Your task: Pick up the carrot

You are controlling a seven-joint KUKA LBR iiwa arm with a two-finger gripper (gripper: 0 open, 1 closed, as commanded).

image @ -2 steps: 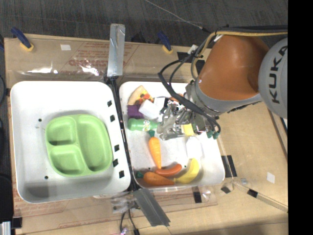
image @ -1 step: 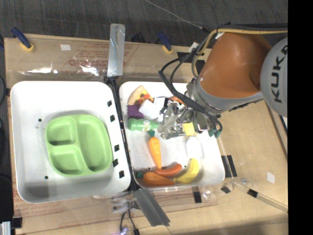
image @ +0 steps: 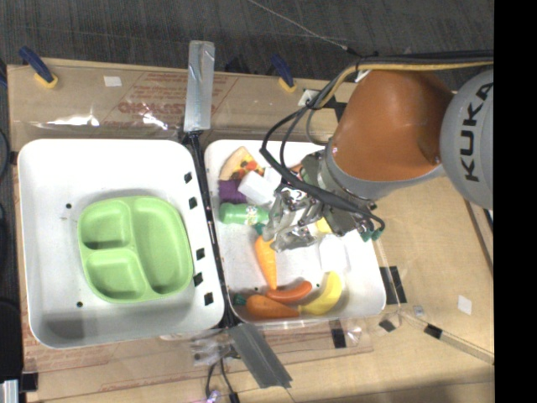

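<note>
While the small orange tapered carrot (image: 266, 261) lay in the right shallow white bin (image: 362, 288), the metal jaws' opening could not be told; descent along its length, clear of the banana (image: 329, 294), was judged best

arm: reaches in from the right, orange band uppermost | wrist: bent downward | gripper (image: 284, 225): pointing down, low inside the right bin

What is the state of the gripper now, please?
Gripper: over the right bin, just above the carrot; open or closed cannot be told.
</note>
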